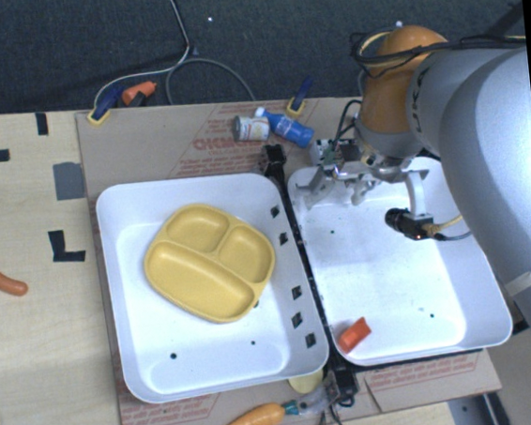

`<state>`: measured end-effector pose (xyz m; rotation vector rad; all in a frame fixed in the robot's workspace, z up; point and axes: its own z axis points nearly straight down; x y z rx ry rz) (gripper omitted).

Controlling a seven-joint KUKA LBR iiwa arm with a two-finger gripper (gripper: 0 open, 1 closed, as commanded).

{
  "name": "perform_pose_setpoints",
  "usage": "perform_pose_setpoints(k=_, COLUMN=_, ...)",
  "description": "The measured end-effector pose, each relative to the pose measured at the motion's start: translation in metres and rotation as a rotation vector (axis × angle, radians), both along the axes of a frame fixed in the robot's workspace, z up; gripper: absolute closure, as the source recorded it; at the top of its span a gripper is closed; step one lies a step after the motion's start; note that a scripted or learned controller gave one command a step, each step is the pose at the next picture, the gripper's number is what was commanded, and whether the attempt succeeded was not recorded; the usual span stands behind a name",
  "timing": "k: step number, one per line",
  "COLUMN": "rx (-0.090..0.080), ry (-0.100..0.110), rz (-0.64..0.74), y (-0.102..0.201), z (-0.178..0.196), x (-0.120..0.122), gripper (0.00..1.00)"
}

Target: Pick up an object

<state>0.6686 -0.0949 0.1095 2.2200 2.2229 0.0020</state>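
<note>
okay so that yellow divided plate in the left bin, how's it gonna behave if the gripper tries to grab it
The yellow plate looks rigid and probably light, like moulded plastic. It lies flat and wide, so pinching likely needs its rim. A push would probably slide it across the left bin rather than tip it.
</note>
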Motion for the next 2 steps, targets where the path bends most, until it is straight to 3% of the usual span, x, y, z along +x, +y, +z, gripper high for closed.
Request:
perform_pose_setpoints(k=1, rx=-0.002, ry=-0.002, rz=0.000, y=-0.008, z=-0.024, x=-0.014, gripper=0.00)
perform_pose_setpoints(k=2, rx=-0.002, ry=0.000, rz=0.000, y=0.001, z=-0.024, x=0.000, gripper=0.00)
